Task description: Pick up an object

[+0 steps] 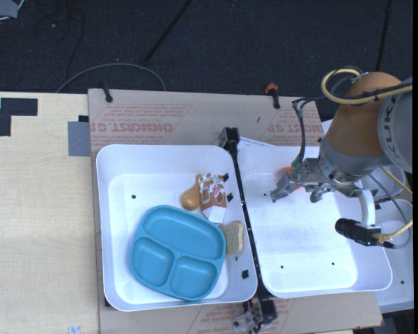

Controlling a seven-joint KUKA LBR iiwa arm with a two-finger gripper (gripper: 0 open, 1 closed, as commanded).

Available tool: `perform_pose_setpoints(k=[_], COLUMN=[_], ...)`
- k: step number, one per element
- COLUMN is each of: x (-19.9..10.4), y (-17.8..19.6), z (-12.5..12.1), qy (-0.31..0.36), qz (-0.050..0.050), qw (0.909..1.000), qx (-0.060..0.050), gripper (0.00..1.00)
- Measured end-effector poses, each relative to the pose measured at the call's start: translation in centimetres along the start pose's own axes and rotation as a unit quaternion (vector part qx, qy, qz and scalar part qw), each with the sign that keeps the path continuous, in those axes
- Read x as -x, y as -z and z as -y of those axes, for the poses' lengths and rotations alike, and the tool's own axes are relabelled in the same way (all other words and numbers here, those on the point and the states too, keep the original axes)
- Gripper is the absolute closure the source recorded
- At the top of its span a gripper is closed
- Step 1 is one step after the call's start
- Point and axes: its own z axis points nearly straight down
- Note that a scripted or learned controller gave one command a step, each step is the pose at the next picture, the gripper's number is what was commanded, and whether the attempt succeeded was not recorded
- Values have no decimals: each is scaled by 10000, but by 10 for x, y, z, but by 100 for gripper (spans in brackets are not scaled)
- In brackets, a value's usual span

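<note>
My gripper (297, 192) hangs over the far part of the right bin (313, 284), open, with nothing between its spread fingers (278, 193). The objects lie in the left bin (115, 186). A blue divided plate (177, 252) takes up its near middle. A brown and white toy (212, 190) with a small orange-tan ball (189, 200) beside it lies near the bin's right wall. A tan piece (233, 236) rests against the plate's right edge. All of these are left of the gripper, across the divider.
A black divider strip (242, 207) runs between the two bins. The grey arm with its orange band (362, 124) fills the right bin's far right corner. A black fitting with cables (359, 232) hangs over the bin's right side.
</note>
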Motion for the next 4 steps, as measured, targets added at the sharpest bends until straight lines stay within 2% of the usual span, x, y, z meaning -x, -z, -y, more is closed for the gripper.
perform_pose_setpoints(k=[1, 2, 4], x=[-3, -1, -2], y=[-57, -44, 72], z=[11, 10, 10], qy=[1, -31, 3], qz=[-3, 0, 9], qw=[10000, 10000, 10000], qx=[-3, 15, 58], gripper=[0, 100, 100])
